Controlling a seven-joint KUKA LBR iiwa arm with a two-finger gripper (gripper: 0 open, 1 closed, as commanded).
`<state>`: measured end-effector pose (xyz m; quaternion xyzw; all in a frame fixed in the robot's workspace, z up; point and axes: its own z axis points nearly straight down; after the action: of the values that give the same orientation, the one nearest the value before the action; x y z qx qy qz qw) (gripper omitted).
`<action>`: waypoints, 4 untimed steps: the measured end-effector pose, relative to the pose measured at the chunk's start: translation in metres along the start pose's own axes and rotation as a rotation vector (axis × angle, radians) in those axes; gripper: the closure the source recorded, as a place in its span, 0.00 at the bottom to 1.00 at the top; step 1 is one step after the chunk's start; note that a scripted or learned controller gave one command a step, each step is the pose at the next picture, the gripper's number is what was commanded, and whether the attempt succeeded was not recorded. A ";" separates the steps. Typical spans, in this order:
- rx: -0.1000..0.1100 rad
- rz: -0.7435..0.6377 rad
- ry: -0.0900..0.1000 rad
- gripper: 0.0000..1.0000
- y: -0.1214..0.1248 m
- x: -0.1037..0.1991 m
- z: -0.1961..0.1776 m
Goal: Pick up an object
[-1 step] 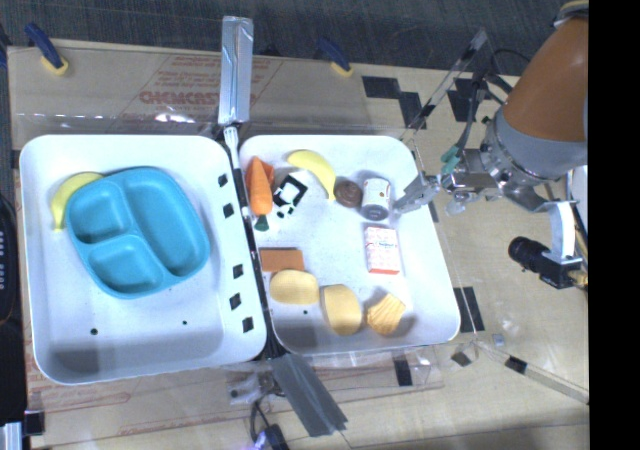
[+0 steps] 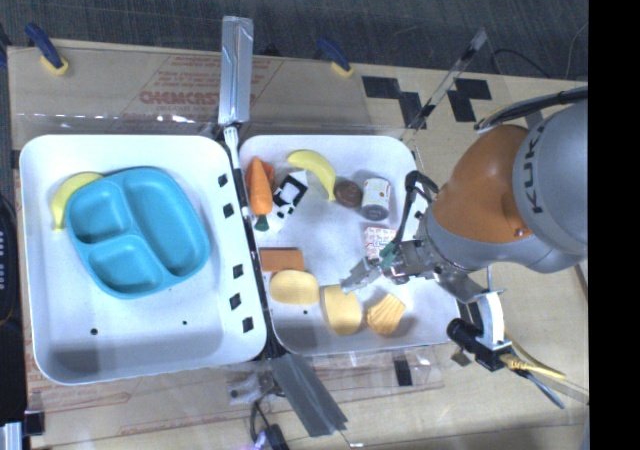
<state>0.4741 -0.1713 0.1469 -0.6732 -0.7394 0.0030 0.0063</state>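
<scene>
Grey KUKA arm (image 2: 560,188) here, its lettering showing on the casing. Broad orange band (image 2: 485,188) above the wrist. Black cable (image 2: 410,203) loops alongside.

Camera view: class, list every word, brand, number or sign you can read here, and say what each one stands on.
"KUKA": dark letters running down the grey arm casing.
"CHEMCAST": red print, seen mirrored, on the clear sheet behind the left bin; the smaller red lines above it are too blurred to read.
Label on the small can: too small to read.
Red-and-white packet: print unreadable.
</scene>
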 end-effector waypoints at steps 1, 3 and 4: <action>-0.009 -0.028 -0.003 0.00 0.064 -0.043 0.031; -0.028 -0.117 -0.017 0.00 0.094 -0.051 0.044; -0.033 -0.121 -0.021 1.00 0.096 -0.052 0.032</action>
<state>0.5739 -0.2136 0.1135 -0.6274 -0.7786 -0.0024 -0.0126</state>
